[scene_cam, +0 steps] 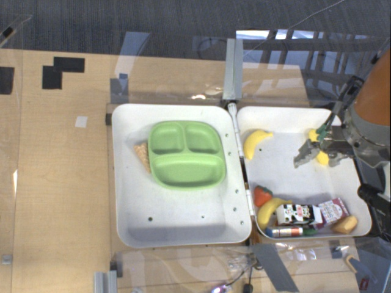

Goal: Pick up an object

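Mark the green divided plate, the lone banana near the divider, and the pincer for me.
green divided plate [186,154]: camera view, centre ridge.
banana [255,141]: camera view, middle of its curve.
pincer [311,154]: camera view, between fingertips.

1. We saw the arm [374,102] reach in from the right edge of the view, its orange band showing above the grey wrist.
2. We found the wrist [351,136] stretched leftward, roughly level across the view, and tilted a little downward toward its tip.
3. We saw the gripper [303,154] at the arm's left end, pointing down and to the left.
4. We made out its grey fingers [300,158] as one dark shape, and could not tell whether they stood apart or together.
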You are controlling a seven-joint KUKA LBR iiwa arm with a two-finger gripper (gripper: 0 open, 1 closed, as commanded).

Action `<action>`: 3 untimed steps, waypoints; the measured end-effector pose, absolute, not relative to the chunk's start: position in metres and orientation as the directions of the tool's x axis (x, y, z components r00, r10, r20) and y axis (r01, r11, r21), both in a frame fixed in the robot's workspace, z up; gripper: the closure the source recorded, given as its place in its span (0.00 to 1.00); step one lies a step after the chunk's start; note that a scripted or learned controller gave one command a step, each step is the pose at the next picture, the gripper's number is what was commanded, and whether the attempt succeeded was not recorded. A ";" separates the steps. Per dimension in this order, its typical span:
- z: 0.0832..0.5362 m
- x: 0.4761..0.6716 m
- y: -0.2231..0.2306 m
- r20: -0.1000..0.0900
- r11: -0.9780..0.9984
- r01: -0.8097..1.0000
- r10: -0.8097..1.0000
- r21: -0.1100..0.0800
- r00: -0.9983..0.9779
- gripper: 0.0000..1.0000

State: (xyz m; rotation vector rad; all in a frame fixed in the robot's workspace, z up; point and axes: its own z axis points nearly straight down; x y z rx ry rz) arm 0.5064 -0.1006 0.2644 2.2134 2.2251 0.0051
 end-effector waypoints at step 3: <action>0.089 0.668 -0.100 -0.003 0.430 0.903 0.903 -0.008 -0.430 0.00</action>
